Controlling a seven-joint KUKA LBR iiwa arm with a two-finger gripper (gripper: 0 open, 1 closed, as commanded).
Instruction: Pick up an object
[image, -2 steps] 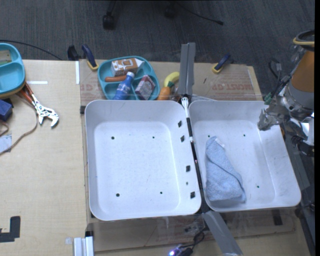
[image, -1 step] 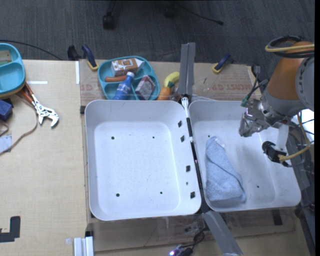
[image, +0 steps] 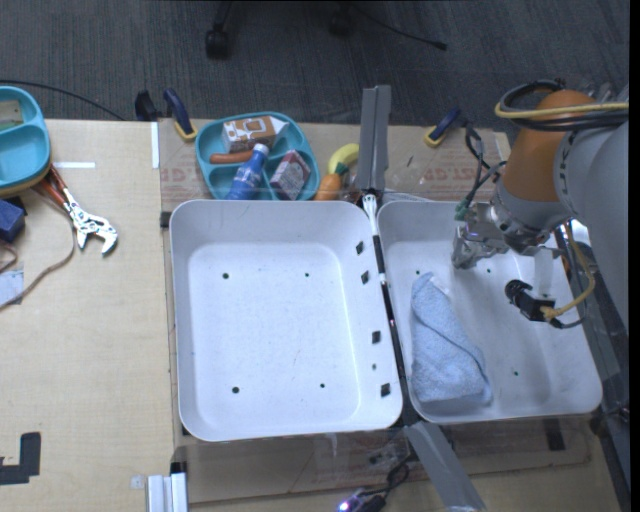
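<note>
A folded pale blue-grey cloth (image: 445, 345) lies in the right bin (image: 560, 385), along its left wall and reaching toward the front. My gripper (image: 466, 252) hangs over the back part of the same bin, just behind the cloth's far end and apart from it. Nothing shows between the gripper and the cloth. The left bin (image: 200, 330) shows bare white floor.
Behind the left bin a blue divided tray (image: 212, 160) holds small items, with a yellow object (image: 343, 157) beside it. A wrench (image: 88, 225) and a teal tray (image: 20, 140) lie on the bench at left. A grey post (image: 374, 140) stands between the bins.
</note>
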